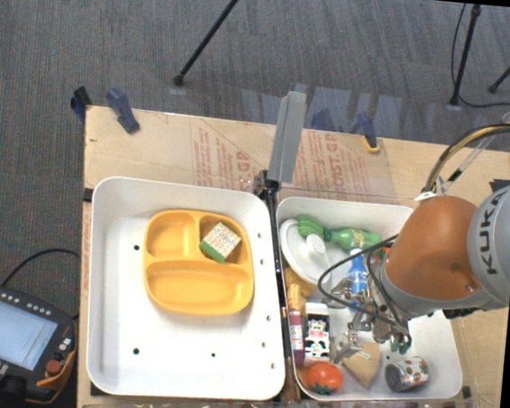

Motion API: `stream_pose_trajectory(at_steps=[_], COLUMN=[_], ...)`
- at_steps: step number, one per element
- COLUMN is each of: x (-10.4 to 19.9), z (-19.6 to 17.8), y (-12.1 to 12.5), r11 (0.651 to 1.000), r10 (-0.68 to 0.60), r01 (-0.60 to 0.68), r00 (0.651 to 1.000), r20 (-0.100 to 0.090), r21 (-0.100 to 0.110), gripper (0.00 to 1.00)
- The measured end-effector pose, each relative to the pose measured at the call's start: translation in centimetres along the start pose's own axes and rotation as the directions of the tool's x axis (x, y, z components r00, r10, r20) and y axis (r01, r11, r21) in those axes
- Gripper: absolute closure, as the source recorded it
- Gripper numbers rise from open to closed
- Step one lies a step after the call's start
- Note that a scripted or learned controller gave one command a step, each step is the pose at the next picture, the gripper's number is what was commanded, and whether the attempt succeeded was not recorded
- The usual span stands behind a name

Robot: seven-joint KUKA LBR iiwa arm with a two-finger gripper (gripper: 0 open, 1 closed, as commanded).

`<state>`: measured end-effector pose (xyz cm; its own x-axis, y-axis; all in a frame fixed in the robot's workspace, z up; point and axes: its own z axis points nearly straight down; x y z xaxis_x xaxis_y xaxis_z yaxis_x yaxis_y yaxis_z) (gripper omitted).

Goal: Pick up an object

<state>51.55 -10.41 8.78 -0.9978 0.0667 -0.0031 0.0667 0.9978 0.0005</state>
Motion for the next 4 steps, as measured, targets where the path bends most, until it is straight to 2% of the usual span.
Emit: stream_pose_trajectory(at_steps=[1, 2, 3, 4], x=[3.7, 3.3, 4.0, 3.5], z=[0.1, 0.1, 0.0, 0.1], y=[-5.8, -10.9, 0.6, -7.8], r11=[0.993, 0.993, 0.995, 0.965], r10=[0.122, 0.122, 0.097, 0.262], r01=[-0.122, -0.122, -0.097, -0.262], r00=[0.993, 0.993, 0.995, 0.965], r20=[-0.006, -0.004, -0.003, -0.003], r21=[0.000, 0.000, 0.002, 0.001], gripper=[0.00, 0.00, 0.00, 0.00])
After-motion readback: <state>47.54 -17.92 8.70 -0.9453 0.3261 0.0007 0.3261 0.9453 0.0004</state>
